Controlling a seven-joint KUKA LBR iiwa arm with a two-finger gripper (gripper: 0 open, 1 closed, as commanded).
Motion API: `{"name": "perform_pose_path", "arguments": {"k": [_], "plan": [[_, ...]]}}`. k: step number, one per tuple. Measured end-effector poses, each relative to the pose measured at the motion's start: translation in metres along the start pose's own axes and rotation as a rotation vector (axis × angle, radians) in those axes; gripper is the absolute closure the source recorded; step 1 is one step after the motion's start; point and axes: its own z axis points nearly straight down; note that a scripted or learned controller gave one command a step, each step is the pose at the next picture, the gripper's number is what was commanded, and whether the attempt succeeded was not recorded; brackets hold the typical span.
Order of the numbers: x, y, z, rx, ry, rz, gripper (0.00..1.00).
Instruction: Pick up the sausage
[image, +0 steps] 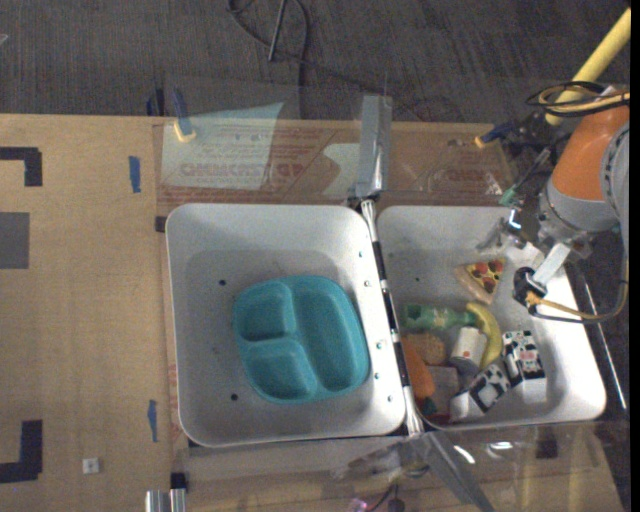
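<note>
An orange-brown elongated piece (418, 376), likely the sausage, lies along the left wall of the right bin (440, 245), near its front. It sits among other toy food, partly tucked under a round tan piece (430, 348). My gripper (500, 232) hangs over the bin's back right area, just above a pizza slice (483, 275) and well away from the sausage. Nothing shows between it and the bin floor.
Around the sausage lie a green item (436, 318), a banana (490, 332), a small white bottle (466, 348), two black-and-white toys (522, 355) (486, 386) and a grey piece (446, 381). The left bin (200, 250) holds a teal divided plate (300, 338).
</note>
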Motion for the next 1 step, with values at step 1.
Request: {"name": "perform_pose_path", "arguments": {"k": [1], "plan": [[0.0047,-0.004,0.0131,-0.003,0.003,0.159,0.0]]}}
